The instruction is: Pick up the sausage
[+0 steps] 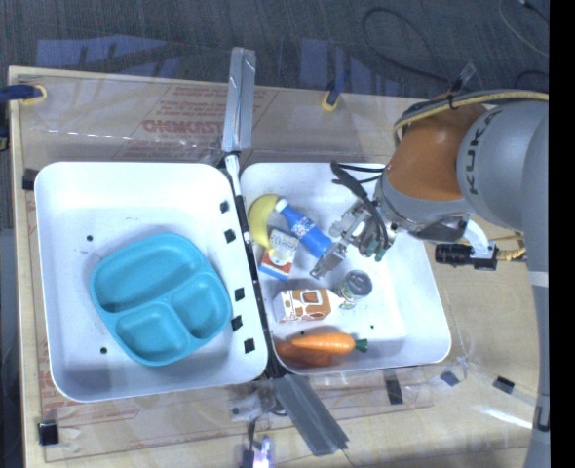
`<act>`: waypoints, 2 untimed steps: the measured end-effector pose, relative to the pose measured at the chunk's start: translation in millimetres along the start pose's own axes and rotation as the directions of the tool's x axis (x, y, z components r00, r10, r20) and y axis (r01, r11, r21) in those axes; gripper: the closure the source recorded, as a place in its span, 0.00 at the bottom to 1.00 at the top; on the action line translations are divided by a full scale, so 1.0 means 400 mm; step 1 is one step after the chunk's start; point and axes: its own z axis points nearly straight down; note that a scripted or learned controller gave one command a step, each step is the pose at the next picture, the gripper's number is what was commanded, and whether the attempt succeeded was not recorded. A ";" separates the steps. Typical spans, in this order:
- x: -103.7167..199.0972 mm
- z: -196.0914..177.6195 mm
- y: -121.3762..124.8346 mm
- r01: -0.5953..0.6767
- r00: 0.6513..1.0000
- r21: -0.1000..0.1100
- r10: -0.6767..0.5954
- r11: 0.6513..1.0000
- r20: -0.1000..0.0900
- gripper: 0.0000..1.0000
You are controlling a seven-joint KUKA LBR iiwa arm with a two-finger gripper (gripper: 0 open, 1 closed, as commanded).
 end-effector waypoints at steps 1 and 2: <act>0.028 0.020 -0.021 0.121 0.993 0.000 -0.121 0.993 0.000 0.00; 0.014 0.014 -0.010 0.198 0.980 -0.001 -0.198 0.980 0.007 0.00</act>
